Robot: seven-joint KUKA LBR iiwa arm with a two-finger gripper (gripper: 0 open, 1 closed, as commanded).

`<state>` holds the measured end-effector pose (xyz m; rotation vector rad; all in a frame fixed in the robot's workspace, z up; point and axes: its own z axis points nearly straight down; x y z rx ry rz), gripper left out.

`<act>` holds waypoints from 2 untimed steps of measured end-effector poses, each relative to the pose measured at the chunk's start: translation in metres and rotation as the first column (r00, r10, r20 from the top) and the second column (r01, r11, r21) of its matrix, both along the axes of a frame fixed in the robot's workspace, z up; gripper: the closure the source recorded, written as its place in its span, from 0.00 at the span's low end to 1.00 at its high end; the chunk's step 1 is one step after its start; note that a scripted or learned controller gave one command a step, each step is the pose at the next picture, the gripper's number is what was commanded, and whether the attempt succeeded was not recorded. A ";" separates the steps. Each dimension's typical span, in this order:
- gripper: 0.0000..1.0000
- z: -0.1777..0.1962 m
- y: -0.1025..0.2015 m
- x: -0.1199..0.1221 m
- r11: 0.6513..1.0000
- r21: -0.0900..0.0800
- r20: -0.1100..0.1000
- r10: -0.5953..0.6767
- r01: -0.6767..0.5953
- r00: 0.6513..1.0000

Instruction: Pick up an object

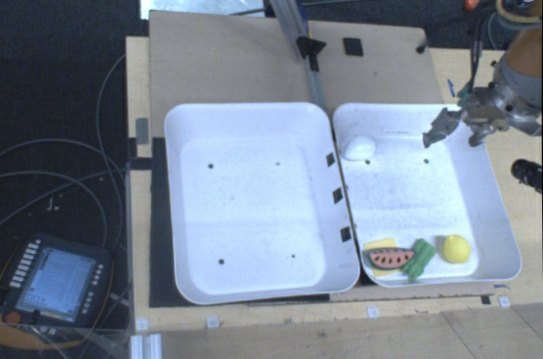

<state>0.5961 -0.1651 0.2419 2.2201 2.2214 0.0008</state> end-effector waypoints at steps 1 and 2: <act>1.00 0.011 0.000 0.000 1.000 0.000 0.001 0.001 -0.001 1.000; 1.00 0.039 0.031 -0.011 1.000 0.000 0.002 0.003 -0.003 1.000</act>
